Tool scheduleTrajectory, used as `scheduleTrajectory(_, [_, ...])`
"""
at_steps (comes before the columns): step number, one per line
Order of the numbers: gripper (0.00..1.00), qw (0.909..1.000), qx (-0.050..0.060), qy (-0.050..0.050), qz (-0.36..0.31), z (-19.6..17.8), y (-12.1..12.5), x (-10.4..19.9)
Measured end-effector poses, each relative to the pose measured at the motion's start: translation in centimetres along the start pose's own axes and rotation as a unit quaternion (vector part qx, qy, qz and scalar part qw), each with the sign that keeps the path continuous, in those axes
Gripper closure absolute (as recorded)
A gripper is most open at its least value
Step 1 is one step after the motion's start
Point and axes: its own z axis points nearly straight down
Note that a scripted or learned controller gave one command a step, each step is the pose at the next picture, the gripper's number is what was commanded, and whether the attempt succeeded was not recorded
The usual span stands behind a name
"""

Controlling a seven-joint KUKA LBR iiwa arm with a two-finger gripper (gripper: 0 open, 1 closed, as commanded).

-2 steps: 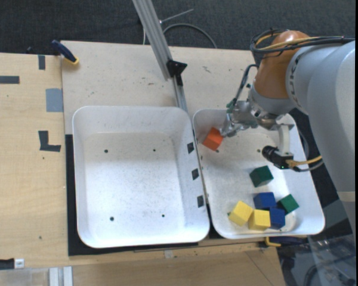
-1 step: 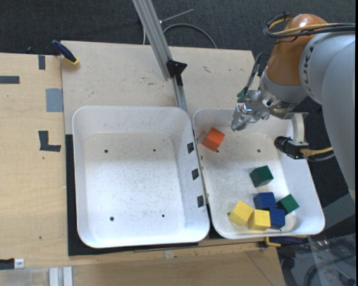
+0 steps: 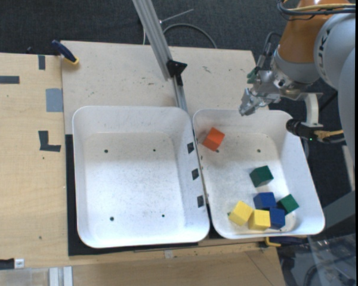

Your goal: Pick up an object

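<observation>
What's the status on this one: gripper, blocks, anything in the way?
Gripper above right bin's far rim, holding nothing. Orange block nearest, standing alone. Nothing blocking it.

The arm (image 3: pixel 331 37) has a smooth, rounded light-grey shell with a glossy orange band (image 3: pixel 307 22) wrapped above the wrist. Thin black cables loop over the top of the orange section. Below it sits a metallic grey gripper (image 3: pixel 250 106) of small angular parts

Just left of my jaws a slanted metal rail (image 3: pixel 158 34) crosses the bench (image 3: pixel 119 82); much farther left lie a blue-and-yellow clamp (image 3: pixel 65 52) and grey tape patches (image 3: pixel 53 100).
</observation>
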Motion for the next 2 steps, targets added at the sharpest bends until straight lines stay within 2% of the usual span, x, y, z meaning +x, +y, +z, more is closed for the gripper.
scheduleTrajectory(1, [1.00,1.0000,0.001,0.000,0.000,-4.3,0.1,0.0])
scheduleTrajectory(2, [1.00,1.0000,0.004,0.001,-0.001,-2.8,0.8,4.6])
